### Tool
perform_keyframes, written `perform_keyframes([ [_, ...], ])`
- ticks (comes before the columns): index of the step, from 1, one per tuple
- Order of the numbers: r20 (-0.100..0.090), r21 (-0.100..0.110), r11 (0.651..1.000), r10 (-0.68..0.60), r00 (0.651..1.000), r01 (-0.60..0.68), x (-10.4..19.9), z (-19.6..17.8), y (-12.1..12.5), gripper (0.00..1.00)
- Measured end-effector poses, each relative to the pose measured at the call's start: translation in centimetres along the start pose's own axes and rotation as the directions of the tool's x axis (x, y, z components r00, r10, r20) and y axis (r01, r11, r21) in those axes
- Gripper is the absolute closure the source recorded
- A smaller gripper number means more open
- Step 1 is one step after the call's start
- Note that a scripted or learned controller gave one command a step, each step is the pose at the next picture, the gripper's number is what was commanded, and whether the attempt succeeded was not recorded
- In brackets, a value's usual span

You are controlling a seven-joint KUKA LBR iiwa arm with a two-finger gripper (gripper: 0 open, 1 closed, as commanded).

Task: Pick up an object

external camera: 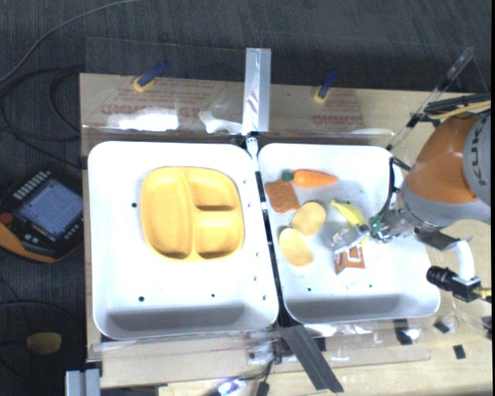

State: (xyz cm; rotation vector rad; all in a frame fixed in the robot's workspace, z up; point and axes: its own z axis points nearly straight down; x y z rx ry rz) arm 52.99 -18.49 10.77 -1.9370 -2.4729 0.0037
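While the gripper [353, 239] hangs low in the right bin [412, 304] beside the banana [347, 213], its state cannot be told.

Yellow divided tray [191, 213] in left bin [115, 304]; carrot [313, 178], banana [347, 214] and tool [352, 238] in right bin [396, 299].

Orange plastic carrot [313, 177] lain near right bin's far edge; brown slab [281, 195], two pale potato-like pieces [308, 217] clustered along left wall; yellow banana [347, 213] mid-bin.
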Motion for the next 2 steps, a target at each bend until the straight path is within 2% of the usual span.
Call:
perform_keyframes([
  [1, -0.004, 0.000, 1.000, -0.001, 1.000, 0.001, 0.1, -0.8, 0.1, 1.00],
  [2, 0.000, -0.001, 0.999, -0.049, 0.999, 0.049, 5.9, -13.8, 8.8, 1.00],
])
